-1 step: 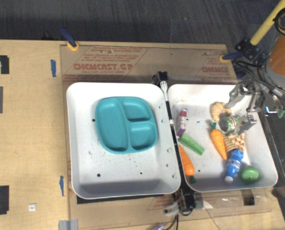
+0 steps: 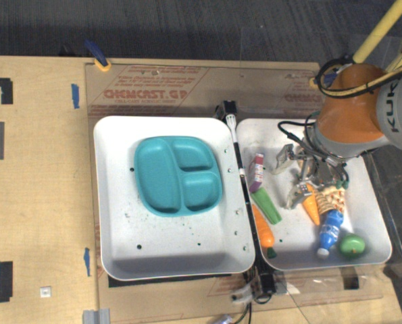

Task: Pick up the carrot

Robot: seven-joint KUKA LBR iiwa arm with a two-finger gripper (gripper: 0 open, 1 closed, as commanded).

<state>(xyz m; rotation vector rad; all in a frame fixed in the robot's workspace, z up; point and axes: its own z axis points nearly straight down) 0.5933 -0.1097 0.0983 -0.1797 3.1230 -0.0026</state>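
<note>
The carrot (image 2: pixel 262 228) is orange with a dark green tip and lies along the left wall of the right bin (image 2: pixel 380 211), pointing toward the front. My gripper (image 2: pixel 292 176) hangs over the middle of that bin, up and to the right of the carrot and apart from it. Its two metal fingers (image 2: pixel 284 157) stand spread, with only bare bin floor between them. A second short orange piece (image 2: pixel 311 208) lies just below the lower finger.
A green stick (image 2: pixel 268 206) lies against the carrot's upper end, with a pink and white tube (image 2: pixel 257 171) above it. A waffle-patterned piece (image 2: pixel 333 198), a blue bottle (image 2: pixel 329 231) and a green ball (image 2: pixel 351 246) crowd the right front. The left bin (image 2: pixel 113 201) holds a teal divided plate (image 2: pixel 178 174).
</note>
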